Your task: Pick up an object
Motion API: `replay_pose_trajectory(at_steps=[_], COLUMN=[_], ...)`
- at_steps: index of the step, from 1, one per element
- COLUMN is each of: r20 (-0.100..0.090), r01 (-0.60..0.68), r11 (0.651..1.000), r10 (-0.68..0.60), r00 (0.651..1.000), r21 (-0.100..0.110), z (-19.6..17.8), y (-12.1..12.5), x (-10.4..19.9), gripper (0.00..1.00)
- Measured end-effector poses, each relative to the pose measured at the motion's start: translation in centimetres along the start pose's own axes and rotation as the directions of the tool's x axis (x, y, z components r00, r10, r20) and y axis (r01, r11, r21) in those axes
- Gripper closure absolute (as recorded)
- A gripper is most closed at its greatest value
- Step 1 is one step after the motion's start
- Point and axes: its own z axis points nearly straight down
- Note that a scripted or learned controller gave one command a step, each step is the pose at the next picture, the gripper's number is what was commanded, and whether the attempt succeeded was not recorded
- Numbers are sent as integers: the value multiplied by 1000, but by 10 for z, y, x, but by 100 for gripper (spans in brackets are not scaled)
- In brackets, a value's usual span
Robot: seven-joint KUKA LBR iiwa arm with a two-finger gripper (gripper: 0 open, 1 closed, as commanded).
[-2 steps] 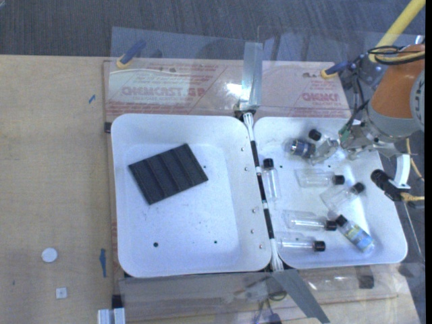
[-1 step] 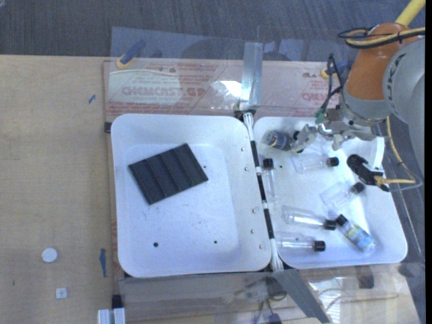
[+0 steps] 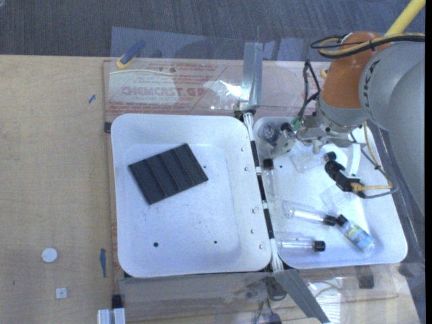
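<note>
Gripper point(image 3: 297, 132) sits low in the far-left corner of the right bin point(image 3: 381, 211), arm coming in over the bin's far-right edge, orange wrist band above it. I cannot tell whether the gripper is spread or pressed together, and nothing is visibly held. Likely target, judging by position: a small round grey thing point(image 3: 270, 133) tucked into that same corner just beside the gripper, which is an awkward spot because the bin walls crowd it on two sides. The other pickables lie loose toward the near edge of the right bin: a clear tube point(image 3: 305, 214) with a black cap, lying flat near the middle; a second clear tube point(image 3: 297, 246), also black-capped, along the near wall; and a little bottle point(image 3: 356, 235) with a blue label in the near-right corner (all on their sides, presumably where they rolled and settled). The left bin point(image 3: 202, 238) carries one dark ribbed pad point(image 3: 167, 173), flat and skewed, toward its far-left corner, well apart from the gripper. Pick not yet done. The bench point(image 3: 54, 147) is pale tan wood with a white disc point(image 3: 49, 254) near its near-left corner, and a printed sheet point(image 3: 162, 90) lies under clear film along the bins' far edge. Grey carpet point(image 3: 202, 5) lies beyond.
</note>
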Motion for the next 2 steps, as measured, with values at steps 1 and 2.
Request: replay_pose_trajectory(at_steps=[1,2], r20=[2,4], r01=[39,32], r11=[999,999], r10=[-39,-32], r00=[999,999], r21=[-11,-10], z=[6,-51], y=[-59,6], x=[-4,-3], gripper=[0,0])
